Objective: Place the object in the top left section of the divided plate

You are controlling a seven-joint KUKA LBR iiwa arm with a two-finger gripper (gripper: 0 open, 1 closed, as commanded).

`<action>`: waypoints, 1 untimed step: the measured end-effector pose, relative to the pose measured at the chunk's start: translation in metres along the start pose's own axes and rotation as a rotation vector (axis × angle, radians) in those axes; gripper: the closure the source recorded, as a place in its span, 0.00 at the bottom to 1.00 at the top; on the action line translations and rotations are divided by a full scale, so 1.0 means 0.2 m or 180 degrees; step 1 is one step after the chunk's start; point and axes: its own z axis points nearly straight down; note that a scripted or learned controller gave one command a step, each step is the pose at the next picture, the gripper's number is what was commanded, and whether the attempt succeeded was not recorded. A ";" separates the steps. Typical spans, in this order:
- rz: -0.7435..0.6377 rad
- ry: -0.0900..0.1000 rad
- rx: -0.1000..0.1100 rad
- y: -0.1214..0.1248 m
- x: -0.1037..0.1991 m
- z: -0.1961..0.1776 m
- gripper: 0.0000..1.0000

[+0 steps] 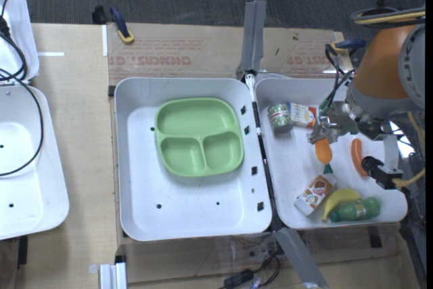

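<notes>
A green divided plate lies in the left bin, with one wide section at the back and two smaller ones in front; all three hold nothing. My gripper hangs over the right bin, near its middle. A small orange carrot with a green tip sits directly below the gripper, its upper end touching or hidden by the gripper. I cannot tell whether the carrot is held or resting on the bin floor.
The right bin also holds a green-labelled can, a small carton, an orange sausage-shaped piece, a juice box, a banana and a green bottle. A raised divider separates the bins.
</notes>
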 end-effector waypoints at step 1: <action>-0.0008 0.0004 0.0001 -0.11 0.32 -0.17 1.00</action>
